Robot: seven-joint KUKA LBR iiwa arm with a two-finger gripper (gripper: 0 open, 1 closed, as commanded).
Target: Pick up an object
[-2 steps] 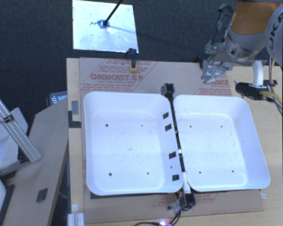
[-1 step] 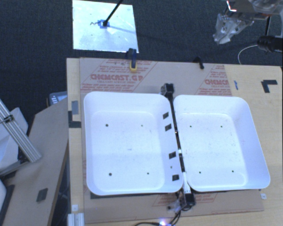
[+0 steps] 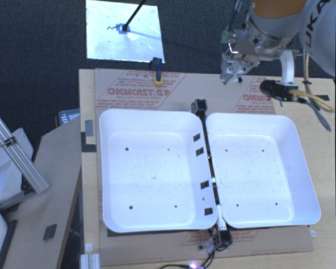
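Observation:
Two shallow white bins lie side by side on the bench, the left bin (image 3: pixel 107 173) and the right bin (image 3: pixel 302 173). Their white floors show a few small dark dots and faint specks. My gripper (image 3: pixel 232 79) hangs high at the top right, above the cardboard behind the right bin's far-left corner and outside both bins. Nothing shows under it. The orange-banded wrist (image 3: pixel 275 10) sits above it at the frame's top edge.
Black clips (image 3: pixel 203 168) run along the seam between the bins. A blue and yellow clamp (image 3: pixel 156 72) stands behind the left bin, with a shiny metal plate (image 3: pixel 125 31) further back. Yellow cables (image 3: pixel 315 100) trail at the right. An aluminium profile (image 3: pixel 21 163) lies at the left.

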